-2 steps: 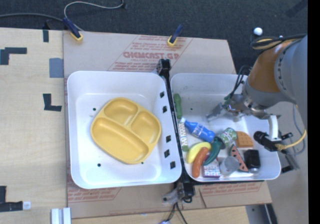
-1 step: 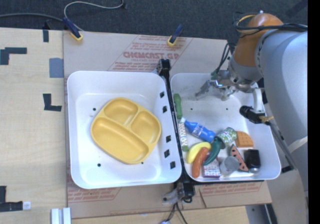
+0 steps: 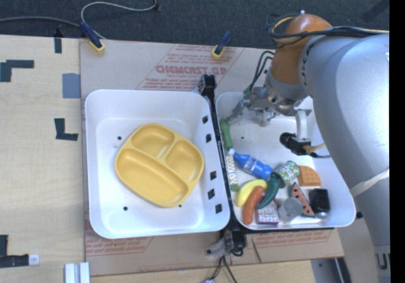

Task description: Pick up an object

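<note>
Occlusions, right bin
Arm (image 3: 354, 85) cut off at right edge, covering right bin (image 3: 253, 133) far wall; gripper (image 3: 262, 111) state unreadable; small items piled, overlapping.

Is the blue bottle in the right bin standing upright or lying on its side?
Lying on its side. The blue bottle shows its full length across the right bin's floor, beside the banana.

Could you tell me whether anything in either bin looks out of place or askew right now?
Nothing looks spilled or damaged. The yellow divided plate lies flat but turned at a slant in the left bin. The toys, among them a blue bottle and a banana, are heaped in the near end of the right bin.
</note>
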Tool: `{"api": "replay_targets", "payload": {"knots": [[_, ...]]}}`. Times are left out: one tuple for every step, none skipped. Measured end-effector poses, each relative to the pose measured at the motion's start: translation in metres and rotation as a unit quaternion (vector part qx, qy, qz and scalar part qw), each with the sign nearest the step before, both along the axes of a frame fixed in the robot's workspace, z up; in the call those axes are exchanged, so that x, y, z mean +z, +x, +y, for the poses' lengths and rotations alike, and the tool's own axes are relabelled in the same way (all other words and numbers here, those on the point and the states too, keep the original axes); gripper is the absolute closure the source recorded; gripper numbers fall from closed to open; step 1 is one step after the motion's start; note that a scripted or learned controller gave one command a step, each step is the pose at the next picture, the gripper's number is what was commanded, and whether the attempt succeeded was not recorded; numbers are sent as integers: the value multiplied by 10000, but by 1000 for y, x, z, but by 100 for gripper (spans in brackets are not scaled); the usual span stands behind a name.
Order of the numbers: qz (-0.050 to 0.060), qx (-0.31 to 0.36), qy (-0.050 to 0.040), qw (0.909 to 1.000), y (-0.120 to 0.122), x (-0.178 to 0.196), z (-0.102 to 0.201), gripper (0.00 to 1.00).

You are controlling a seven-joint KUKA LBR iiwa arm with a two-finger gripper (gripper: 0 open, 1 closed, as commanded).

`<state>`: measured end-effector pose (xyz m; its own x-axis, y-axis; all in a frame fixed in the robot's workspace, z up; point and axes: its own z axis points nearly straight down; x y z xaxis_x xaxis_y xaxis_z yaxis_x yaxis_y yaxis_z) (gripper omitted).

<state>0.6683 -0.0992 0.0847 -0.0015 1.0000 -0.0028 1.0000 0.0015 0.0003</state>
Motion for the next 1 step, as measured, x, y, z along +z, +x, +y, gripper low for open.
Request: {"api": "replay_targets", "payload": {"knots": [[1, -9, -14, 10000, 0, 0, 2, 0]]}}
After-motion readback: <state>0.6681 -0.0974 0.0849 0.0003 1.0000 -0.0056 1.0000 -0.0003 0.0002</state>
